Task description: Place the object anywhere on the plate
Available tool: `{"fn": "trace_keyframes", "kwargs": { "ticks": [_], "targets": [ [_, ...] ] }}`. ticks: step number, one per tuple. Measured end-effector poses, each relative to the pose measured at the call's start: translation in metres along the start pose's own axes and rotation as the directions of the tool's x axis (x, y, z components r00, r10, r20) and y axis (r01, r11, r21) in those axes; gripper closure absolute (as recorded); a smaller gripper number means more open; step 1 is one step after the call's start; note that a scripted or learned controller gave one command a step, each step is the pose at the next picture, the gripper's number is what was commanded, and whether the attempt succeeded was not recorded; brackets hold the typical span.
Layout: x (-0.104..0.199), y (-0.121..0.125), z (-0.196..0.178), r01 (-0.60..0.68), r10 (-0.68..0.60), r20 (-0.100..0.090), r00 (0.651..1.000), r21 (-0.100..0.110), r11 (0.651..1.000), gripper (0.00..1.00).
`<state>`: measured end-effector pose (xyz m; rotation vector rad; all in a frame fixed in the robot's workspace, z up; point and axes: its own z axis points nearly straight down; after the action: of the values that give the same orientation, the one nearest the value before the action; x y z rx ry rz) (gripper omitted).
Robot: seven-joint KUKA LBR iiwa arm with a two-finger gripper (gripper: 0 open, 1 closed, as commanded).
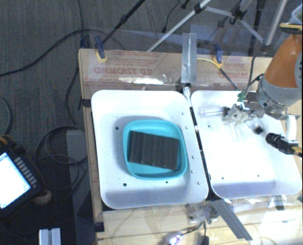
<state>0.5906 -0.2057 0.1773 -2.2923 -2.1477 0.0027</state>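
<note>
A dark grey ridged rectangular block (152, 149) lies flat in the teal plate (151, 124), which sits in the middle of the left white bin (105, 137). The block covers most of the plate's floor and is turned slightly clockwise. My gripper (232, 115) hangs over the upper left part of the right bin (243, 177), well to the right of the plate and beyond the divider between the bins. Nothing dark shows at the gripper. The orange-banded arm (284, 60) reaches in from the upper right.
A black connector (278, 142) on the arm side hangs over the right bin's right edge. A metal post (189, 60) rises at the back between the bins. Blue clamps (98, 47) hold the cardboard rear board. A teach pendant (6, 180) lies on the floor at left.
</note>
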Motion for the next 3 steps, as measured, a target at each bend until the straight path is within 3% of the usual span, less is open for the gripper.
{"fn": "trace_keyframes", "kwargs": {
  "ticks": [1, 2, 3],
  "targets": [
    [0.061, -0.005, 0.041, 0.154, -0.154, 0.004, 0.988, -0.002, 0.988, 1.00],
    [0.050, -0.005, 0.040, 0.143, -0.142, 0.021, 0.990, -0.008, 0.990, 0.00],
    [0.125, -0.047, -0.014, -0.027, 0.027, 0.001, 1.000, 0.001, 1.000, 0.00]
  ]
}}
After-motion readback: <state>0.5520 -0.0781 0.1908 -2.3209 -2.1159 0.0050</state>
